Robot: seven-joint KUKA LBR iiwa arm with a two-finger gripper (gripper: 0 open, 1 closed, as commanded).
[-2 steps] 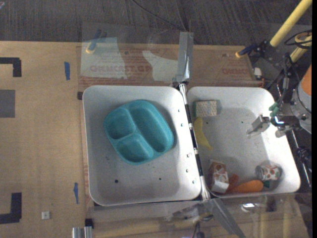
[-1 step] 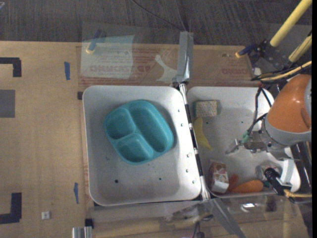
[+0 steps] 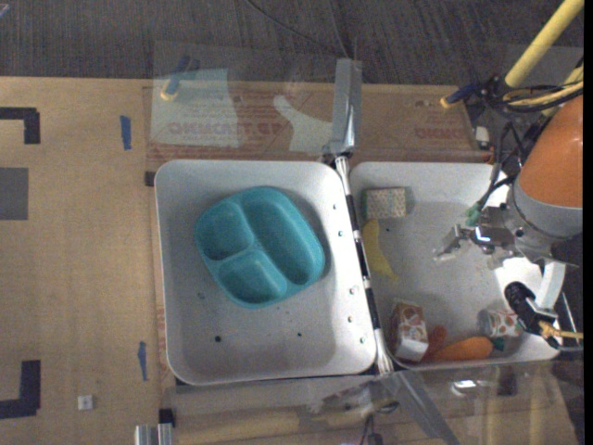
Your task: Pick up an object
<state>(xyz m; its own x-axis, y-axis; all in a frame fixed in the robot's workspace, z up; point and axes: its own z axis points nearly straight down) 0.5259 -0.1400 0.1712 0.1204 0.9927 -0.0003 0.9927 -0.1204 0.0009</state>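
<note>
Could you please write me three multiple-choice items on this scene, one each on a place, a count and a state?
1. Where does the teal divided plate lie?
A. left bin
B. right bin
C. bench

2. How many compartments has it?
A. two
B. three
C. five

3. How does the yellow banana in the right bin sit?
A. lying flat on the floor
B. standing upright
C. resting on the plate

Answers: 1 A, it rests in the left bin. 2 B, two ridges split it in three. 3 A, it lies flat beside the bin's left wall.

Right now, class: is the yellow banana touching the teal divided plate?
Apart. The camera view shows the banana in the right bin, the plate in the left.
</note>
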